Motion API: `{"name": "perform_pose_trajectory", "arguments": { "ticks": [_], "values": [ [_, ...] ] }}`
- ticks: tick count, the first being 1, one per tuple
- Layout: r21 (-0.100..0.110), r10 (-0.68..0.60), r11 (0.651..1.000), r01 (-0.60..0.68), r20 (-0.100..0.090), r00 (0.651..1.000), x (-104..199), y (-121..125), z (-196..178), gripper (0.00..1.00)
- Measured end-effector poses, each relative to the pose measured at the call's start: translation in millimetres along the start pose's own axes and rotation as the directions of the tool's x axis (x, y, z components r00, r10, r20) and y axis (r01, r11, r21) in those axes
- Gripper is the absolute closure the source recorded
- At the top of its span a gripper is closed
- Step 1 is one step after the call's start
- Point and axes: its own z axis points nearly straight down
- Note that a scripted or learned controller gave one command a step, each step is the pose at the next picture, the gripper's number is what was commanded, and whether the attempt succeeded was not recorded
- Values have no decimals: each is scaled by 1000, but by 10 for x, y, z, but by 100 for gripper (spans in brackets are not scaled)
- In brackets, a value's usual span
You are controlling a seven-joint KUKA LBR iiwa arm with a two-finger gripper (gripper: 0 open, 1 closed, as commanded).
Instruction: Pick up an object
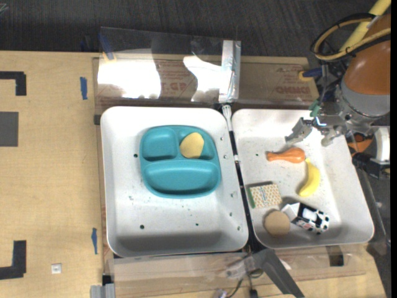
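Bench (pixel 43 166) tan, with black marks and blue tape bits on its left side. Two shallow white bins sit side by side on it. Left bin (pixel 124 216) holds a teal divided plate (pixel 180 169), set toward the far half of the bin; a yellowish round item (pixel 191 145) sits in the plate's far-right compartment. Near half of this bin bare apart from dark specks. Clear plastic sheet (pixel 167 67) with glare stands past the far edge of the left bin, brown cardboard behind it.

Right bin (pixel 350 219) holds the loose objects. Arm (pixel 369 73) comes in at far right, orange band up top, yellow and black cables above it. Gripper (pixel 316 131) hangs over the far part of the right bin, fingers spread apart with nothing between them.

Objects in right bin: yellow banana (pixel 309 180) mid-right, lying roughly near-to-far. Orange carrot-shaped item (pixel 287 156) just far-left of the banana, directly near-side of the gripper, apart from its fingers. Tan round item (pixel 276 222) at the near side, centre. Black-and-white toy (pixel 308 219) just right of it, looks to be touching. Small patterned rectangular card (pixel 265 195) left of the banana, just far of the tan round item.
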Motion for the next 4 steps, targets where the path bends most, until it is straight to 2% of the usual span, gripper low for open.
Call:
{"name": "perform_pose_trajectory", "arguments": {
  "ticks": [1, 2, 3, 4],
  "values": [
    [7, 36, 999, -36, -1, 999, -714, -287, 1228, 0],
    [-5, 34, 999, -34, 2, 999, -709, -247, 1083, 100],
    [-9, 173, 985, -173, -1, 985, -105, 258, 256, 100],
    [-5, 13, 1000, -13, 0, 1000, 671, 589, 154, 100]
  ]
}}
